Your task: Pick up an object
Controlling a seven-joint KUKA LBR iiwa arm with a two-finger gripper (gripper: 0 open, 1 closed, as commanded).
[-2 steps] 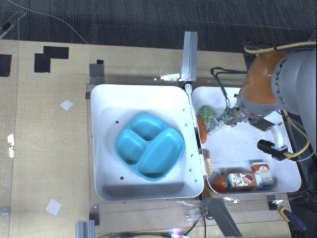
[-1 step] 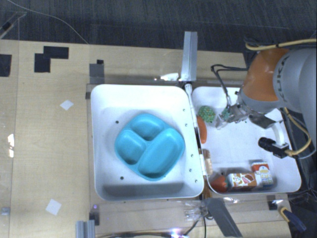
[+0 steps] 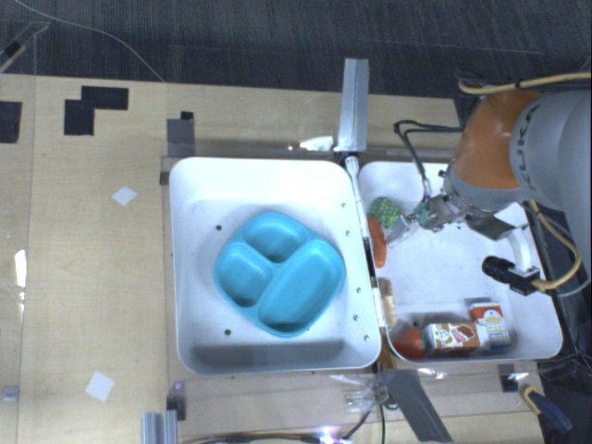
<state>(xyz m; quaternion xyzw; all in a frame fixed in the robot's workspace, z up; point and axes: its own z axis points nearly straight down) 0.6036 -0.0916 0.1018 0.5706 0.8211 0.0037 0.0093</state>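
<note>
Judging from above, I cannot tell how the gripper [image 3: 407, 228] is set as it hangs beside the small green object [image 3: 386, 213] near the right bin's [image 3: 435, 280] left wall, which looks light, stiff, bumpy, best pinched across its middle.

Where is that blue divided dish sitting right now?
The blue divided dish lies in the middle of the left bin, across the divider from the right bin.

A robotics lab: taped wooden bench [image 3: 83, 248], cables [image 3: 83, 26], metal mounts [image 3: 354, 104].
</note>
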